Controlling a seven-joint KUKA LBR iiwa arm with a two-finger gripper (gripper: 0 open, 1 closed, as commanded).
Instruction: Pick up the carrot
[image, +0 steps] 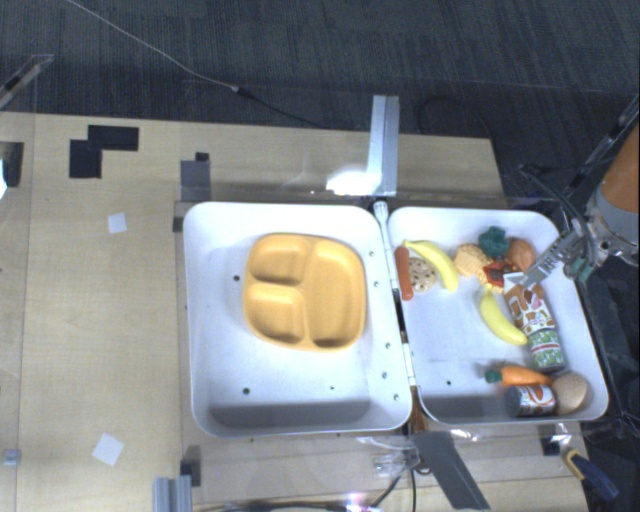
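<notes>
1. The carrot (522, 376) is orange with a green tip.
2. The sectioned plate (304, 291) is yellow.
3. Both bins (215, 300) are white.
4. Two bananas (499, 319) are yellow.
5. The desk (90, 330) is pale wood.

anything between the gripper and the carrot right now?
Yes. The gripper sits at the right bin's far right side; the carrot lies near its front edge. Between them lies an upright-printed bottle, and a can and a potato crowd the carrot's front and right. From above the carrot looks uncovered.
</notes>
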